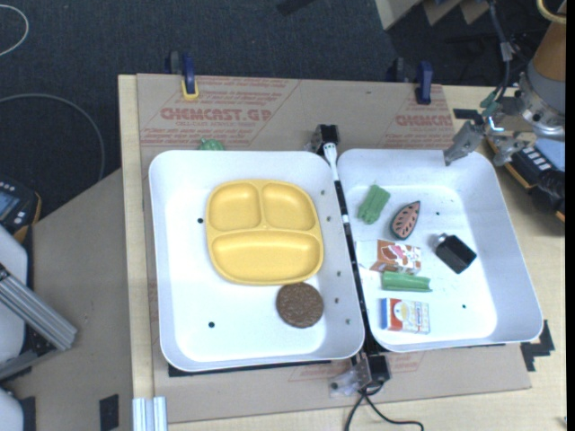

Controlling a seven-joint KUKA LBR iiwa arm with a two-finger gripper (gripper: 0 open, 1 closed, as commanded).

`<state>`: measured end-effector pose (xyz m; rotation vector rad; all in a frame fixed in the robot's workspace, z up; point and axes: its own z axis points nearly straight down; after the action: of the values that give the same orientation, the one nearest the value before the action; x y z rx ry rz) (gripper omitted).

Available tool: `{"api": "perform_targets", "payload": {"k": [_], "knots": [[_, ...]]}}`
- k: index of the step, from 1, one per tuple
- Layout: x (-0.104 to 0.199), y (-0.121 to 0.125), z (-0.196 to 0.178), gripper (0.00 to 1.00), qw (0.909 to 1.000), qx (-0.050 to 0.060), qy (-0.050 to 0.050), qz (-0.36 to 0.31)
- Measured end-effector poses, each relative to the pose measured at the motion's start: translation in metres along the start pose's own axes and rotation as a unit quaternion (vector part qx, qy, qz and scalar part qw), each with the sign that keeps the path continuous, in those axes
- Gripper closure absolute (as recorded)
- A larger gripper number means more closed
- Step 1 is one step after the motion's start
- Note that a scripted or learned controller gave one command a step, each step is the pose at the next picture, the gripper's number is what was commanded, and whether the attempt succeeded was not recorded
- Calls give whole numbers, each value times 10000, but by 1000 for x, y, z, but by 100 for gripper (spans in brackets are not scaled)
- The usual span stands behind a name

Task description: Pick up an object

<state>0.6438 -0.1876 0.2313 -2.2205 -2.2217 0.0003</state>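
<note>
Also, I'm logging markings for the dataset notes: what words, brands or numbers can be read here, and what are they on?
"CHEMCAST GP", in red, twice on the brown board under the bins.
Small red-and-white packets in the right bin: print too small to read.

You see the arm (550, 70) cut off at the right edge; its jaws are too small and blurred to read.
</note>
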Motion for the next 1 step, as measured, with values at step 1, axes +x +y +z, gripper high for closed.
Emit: {"api": "perform_targets", "payload": {"k": [1], "knots": [[0,1,-11,100,10000,-20,-9,-8]]}}
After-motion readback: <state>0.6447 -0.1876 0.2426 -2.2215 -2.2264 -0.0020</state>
